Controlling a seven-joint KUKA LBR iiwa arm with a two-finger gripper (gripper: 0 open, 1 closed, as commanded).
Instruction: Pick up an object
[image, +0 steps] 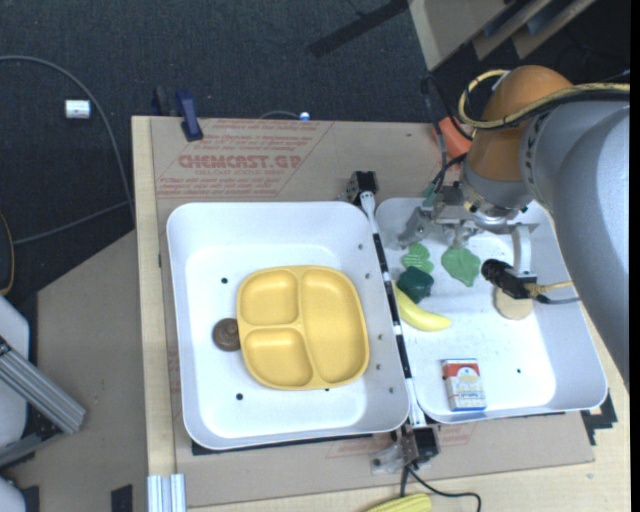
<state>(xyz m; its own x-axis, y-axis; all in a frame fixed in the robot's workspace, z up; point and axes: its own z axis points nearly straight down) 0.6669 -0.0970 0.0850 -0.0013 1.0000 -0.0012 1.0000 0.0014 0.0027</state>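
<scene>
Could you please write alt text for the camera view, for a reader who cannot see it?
The arm's gripper hangs over the far end of the right bin, above green pieces, a banana and a small box. The left bin holds a yellow divided tray.

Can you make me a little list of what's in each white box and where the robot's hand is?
left bin: yellow divided plate, brown round thing beside it
right bin: banana, dark green toy, light green toy, small red and white box, tan round thing
gripper: over the right bin's far end, above the green toys
</scene>
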